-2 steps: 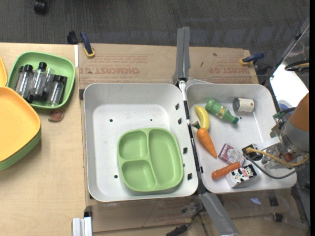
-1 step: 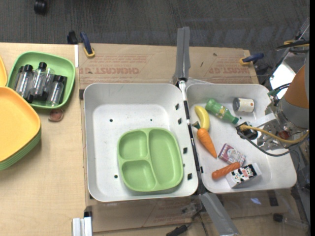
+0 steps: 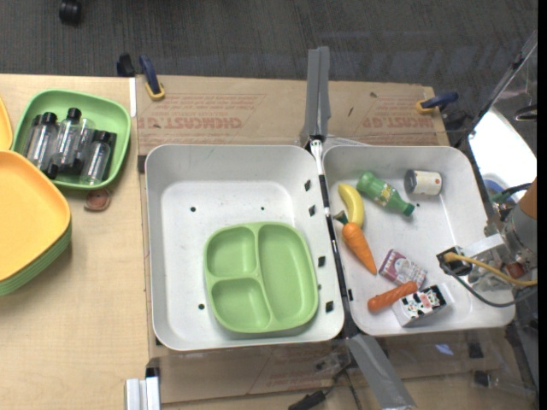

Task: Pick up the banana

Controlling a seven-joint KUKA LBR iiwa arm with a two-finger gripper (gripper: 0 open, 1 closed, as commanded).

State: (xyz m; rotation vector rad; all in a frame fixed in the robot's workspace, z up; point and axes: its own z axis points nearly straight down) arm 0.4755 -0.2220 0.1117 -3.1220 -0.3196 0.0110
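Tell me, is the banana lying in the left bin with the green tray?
No, the banana lies in the right bin, beside a carrot.

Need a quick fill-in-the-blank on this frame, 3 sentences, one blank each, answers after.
1. The banana lies in the ___ bin.
2. The green divided tray has ___ compartments.
3. The thing lying just below the banana, its top touching it, is a ___.

Answers: right; three; carrot
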